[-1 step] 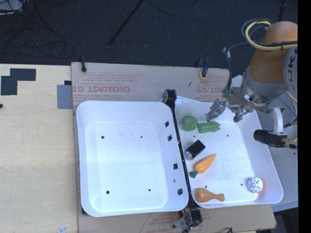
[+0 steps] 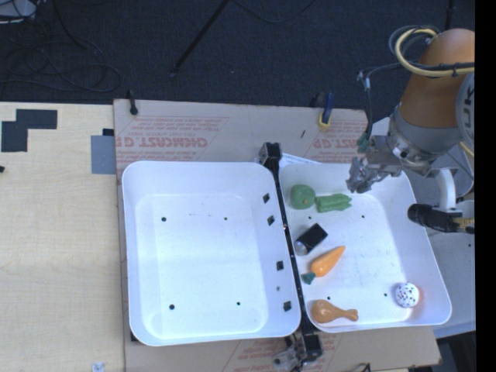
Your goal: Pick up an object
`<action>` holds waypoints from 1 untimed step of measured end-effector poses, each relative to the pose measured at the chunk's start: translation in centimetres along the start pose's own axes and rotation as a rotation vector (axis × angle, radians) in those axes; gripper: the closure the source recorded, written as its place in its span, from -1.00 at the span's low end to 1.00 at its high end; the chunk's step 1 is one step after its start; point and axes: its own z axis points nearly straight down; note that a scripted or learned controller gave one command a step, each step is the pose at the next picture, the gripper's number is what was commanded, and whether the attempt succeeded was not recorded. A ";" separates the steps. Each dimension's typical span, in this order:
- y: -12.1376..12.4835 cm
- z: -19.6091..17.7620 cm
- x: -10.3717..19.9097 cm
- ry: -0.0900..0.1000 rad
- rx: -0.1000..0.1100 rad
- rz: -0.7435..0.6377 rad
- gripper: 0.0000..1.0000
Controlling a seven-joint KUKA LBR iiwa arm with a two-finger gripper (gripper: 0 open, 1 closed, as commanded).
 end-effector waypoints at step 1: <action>3.6 -7.1 5.9 -0.001 -0.011 -0.004 1.00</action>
